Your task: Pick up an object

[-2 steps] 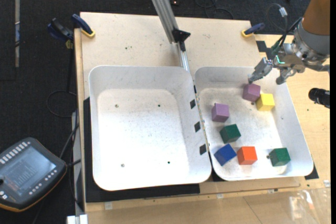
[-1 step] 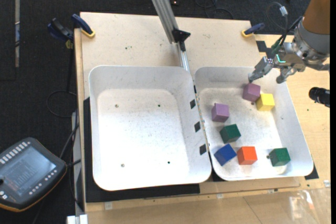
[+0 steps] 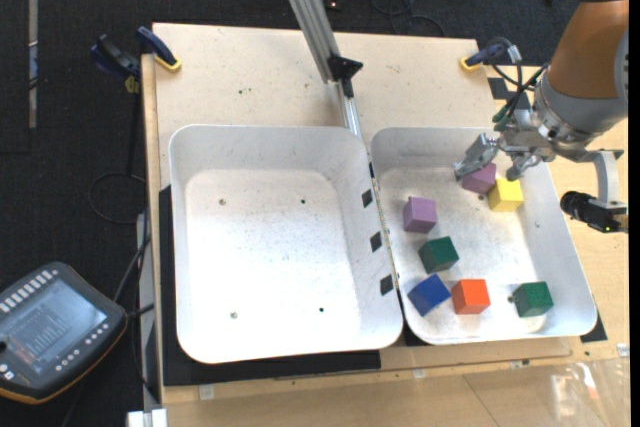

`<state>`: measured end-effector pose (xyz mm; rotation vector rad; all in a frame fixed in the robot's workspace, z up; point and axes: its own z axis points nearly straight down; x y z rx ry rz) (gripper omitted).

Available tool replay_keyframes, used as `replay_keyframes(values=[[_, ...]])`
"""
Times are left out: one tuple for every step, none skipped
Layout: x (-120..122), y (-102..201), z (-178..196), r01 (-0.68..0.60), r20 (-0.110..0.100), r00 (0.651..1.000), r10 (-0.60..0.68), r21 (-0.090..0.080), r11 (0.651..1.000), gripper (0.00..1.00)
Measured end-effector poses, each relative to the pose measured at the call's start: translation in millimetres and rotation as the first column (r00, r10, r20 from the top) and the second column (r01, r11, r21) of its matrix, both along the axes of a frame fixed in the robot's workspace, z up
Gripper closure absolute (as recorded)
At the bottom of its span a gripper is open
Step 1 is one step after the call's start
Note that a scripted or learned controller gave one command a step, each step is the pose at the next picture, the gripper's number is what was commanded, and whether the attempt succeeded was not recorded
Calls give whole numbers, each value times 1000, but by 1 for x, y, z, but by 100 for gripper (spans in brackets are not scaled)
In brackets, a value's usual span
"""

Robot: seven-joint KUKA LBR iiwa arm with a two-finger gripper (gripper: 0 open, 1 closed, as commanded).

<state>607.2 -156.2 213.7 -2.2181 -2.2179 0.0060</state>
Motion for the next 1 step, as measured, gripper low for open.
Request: replay_keyframes(values=[[-11, 3, -56, 0, 0, 1000, 0, 0, 1000, 0]])
